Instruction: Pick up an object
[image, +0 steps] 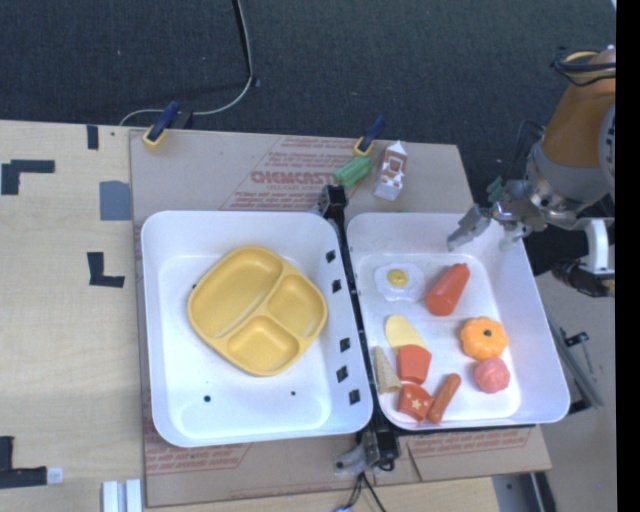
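The pincer (468, 234) hung over the upper right corner of the right bin (535, 310), and I could not tell how it was set; nothing was visibly in it. Just below it lay an orange carrot (447, 288) beside a fried egg (397, 280). The yellow tray (257, 310) sat in the left bin (160, 300).

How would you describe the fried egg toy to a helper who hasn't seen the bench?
Look in the right-hand shallow white bin, in its upper left part. The flat white fried egg toy with a yellow yolk lies there, left of the orange-red carrot-shaped toy. It is the only white, flat piece among the coloured foods.
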